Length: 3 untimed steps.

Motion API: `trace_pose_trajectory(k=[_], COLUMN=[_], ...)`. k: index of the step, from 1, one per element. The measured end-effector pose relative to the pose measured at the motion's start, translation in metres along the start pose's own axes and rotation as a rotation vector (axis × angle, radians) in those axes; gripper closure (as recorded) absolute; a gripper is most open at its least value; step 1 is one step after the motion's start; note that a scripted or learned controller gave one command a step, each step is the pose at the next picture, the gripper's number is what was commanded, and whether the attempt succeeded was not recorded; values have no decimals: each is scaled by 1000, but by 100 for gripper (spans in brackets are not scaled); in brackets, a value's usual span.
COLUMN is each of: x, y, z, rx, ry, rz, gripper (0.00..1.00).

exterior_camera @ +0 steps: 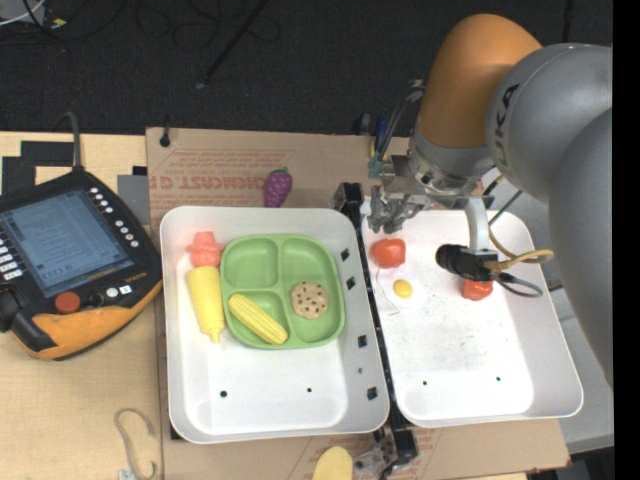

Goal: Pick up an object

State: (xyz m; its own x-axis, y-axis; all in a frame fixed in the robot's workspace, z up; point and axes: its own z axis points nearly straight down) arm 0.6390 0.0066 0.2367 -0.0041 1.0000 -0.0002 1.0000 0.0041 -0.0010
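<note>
1. The likeliest target is the red tomato-like toy [388,253]. It sits in the far left corner of the right bin [480,388], close to the bin's left wall.
2. The gripper [392,218] hangs just above and slightly beyond the toy. Whether it is open or closed cannot be told from this angle, and nothing can be seen in its hold.
3. To do this step well, centre the gripper over the toy before lowering. The toy looks round and will probably roll out of an off-centre pinch.
4. The bin's left wall is the main risk. Come straight down and keep clear of the wall, so the wall side of the gripper does not catch the rim.
5. A small yellow piece [402,289] lies just nearer than the toy, and a red-orange piece [478,290] lies to the right. Both look far enough away not to be disturbed.
6. The arm [560,148] comes in from the right. Its orange band [475,78] is over the bin's far edge, and the wrist points steeply down.
7. The left bin [260,398] holds a green divided plate [255,263] with a corn cob [257,319] and a cookie [309,299] on it.
</note>
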Motion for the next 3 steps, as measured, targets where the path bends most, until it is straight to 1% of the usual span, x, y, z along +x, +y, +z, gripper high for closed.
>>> trace_pose_trajectory(k=[1,2,3], x=[-3,0,-9], y=[2,-1,-1], z=[0,2,0], rx=[0,2,1], ry=[-1,0,-1], rz=[1,5,5], gripper=[100,100,100])
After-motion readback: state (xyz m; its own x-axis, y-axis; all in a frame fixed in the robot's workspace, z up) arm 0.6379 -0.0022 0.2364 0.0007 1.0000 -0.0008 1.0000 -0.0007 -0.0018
